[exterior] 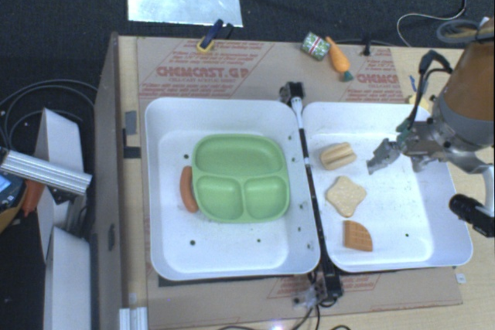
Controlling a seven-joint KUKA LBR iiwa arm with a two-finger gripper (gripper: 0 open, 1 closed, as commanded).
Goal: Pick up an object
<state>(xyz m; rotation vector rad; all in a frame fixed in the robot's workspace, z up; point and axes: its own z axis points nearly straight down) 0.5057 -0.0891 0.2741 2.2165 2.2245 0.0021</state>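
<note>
The camera view looks down at a slant on the counter [255, 62], which carries two shallow white bins side by side. Nearest the lower edge, in the right bin [445, 239], lies a small orange-brown waffle piece [357, 236]. Just above it sits a pale slice of toast [345, 195], and above that, close to the divider between the bins, a tan bread roll [337, 155]. All three are apart from one another and lie free on the bin floor. The left bin [166, 166] holds a green divided plate [240, 177] with three compartments; an orange-red sausage [186, 188] lies just beside the plate's left rim, lengthwise along it.

The arm enters from the right, and the gripper [382, 157] hangs over the right bin, to the right of the bread roll and apart from it. Nothing shows between its fingers; whether they are spread or closed I cannot tell.

Farther back, on the counter beyond the bins, lie a small green can [315, 45] and a toy carrot [339, 58] just beside it, with a yellow-tipped clip [212, 37] to their left.
</note>
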